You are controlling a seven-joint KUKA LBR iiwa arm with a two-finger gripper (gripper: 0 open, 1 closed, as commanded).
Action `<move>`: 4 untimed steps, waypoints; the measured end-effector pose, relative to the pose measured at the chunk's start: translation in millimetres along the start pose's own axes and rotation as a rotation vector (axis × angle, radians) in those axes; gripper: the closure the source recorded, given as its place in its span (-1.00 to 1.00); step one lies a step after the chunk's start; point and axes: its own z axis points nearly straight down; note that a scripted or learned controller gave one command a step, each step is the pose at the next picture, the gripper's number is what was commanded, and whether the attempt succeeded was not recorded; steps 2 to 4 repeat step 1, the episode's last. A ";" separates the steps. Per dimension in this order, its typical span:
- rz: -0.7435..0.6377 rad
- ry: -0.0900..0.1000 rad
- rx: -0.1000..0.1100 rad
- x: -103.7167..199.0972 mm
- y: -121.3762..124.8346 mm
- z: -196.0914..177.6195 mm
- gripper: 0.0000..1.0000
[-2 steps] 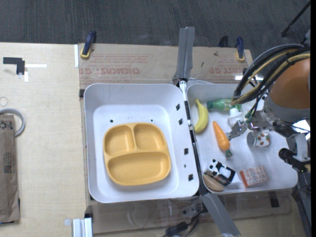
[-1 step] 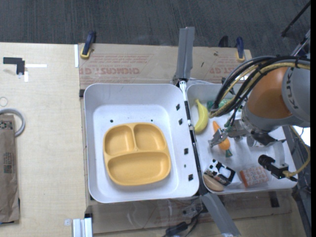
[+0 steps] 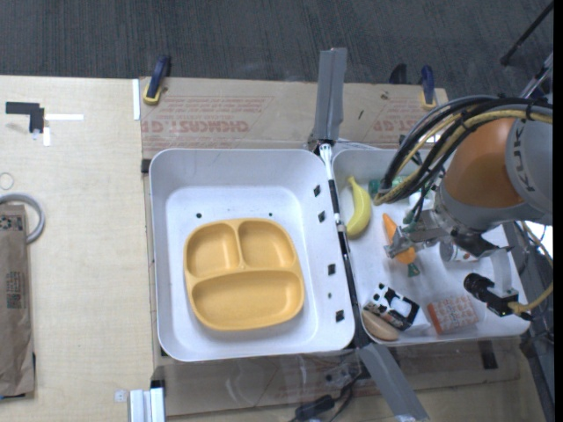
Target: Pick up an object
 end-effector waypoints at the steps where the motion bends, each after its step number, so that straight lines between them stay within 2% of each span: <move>1: 0.426 0.001 0.002 21.7 -20.2 -90.4 1.00; 4: 0.426 0.001 0.002 21.7 -20.2 -90.4 1.00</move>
